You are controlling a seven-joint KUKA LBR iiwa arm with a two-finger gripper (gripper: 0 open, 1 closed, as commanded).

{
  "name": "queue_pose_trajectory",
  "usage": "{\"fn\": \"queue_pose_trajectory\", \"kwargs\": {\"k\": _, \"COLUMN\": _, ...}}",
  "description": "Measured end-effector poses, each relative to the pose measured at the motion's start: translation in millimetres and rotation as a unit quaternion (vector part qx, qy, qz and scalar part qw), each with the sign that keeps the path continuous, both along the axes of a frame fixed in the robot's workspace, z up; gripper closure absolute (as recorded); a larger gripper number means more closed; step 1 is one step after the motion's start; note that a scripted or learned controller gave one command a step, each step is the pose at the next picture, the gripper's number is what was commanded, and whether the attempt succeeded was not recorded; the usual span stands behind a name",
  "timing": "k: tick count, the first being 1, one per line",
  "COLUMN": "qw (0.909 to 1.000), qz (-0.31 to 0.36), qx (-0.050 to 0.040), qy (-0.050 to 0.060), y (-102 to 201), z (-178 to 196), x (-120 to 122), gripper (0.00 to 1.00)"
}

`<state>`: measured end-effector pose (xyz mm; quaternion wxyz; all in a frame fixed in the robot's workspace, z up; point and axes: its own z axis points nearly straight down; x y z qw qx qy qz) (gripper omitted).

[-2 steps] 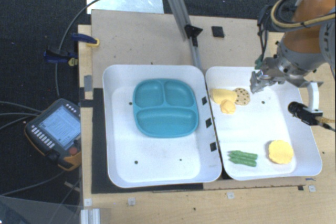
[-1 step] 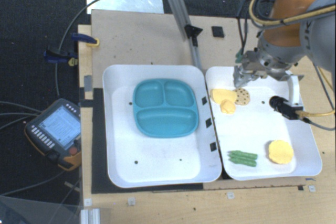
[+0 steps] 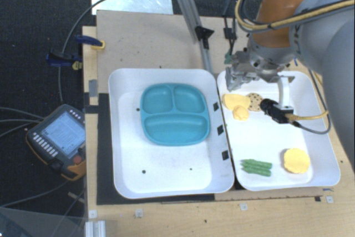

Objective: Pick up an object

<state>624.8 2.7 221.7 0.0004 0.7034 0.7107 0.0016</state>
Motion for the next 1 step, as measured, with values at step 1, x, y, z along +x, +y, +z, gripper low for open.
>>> {"fn": "queue_pose_trajectory", "kwargs": {"k": 1, "qw": 1.0000, "qz": 0.001, "qx": 0.0007, "qy": -0.001, "y": 64.0, "z": 6.7, "x": 7.5, "gripper": 1.00}}
